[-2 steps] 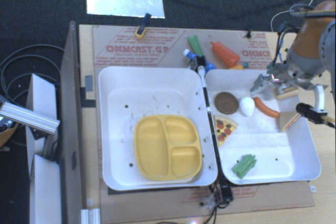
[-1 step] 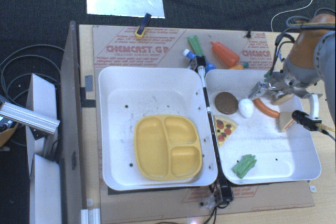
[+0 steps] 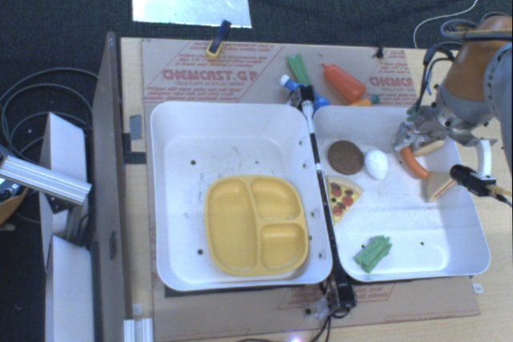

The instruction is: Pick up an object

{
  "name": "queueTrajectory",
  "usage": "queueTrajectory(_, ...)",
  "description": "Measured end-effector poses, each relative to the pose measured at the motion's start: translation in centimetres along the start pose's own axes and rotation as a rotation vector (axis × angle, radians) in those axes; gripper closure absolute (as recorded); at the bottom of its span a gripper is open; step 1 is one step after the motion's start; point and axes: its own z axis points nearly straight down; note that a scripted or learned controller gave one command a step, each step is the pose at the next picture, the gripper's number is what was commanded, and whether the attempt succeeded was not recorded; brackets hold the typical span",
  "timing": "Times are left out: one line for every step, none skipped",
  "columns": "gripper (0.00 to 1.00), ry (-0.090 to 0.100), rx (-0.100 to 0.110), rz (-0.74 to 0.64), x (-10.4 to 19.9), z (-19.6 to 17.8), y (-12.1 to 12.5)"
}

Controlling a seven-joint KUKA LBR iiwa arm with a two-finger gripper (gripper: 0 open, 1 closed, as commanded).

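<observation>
At the lower right, the right bin (image 3: 465,252) holds a green piece (image 3: 373,252), a pizza slice (image 3: 343,197), a white egg (image 3: 376,164), a brown disc (image 3: 345,157) and an orange carrot (image 3: 414,162). The jaws (image 3: 417,142) sit over the carrot; whether spread or pinching, perhaps hidden, I cannot tell. The left bin (image 3: 184,140) has a yellow tray (image 3: 256,223). Farther up, the cardboard (image 3: 208,76) reads "CHEMCAST".

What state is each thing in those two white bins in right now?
Yellow plastic divided tray: flat in the left bin, nothing in its compartments.
Brown round patty: flat, beside the egg.
White egg: on its side.
Pizza slice: flat.
Green leafy toy: lying loose.
Orange carrot: lying below the gripper.
</observation>
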Motion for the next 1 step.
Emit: queueTrajectory(1.00, 0.004, -0.002, -0.007, 10.95, -6.24, 2.39)
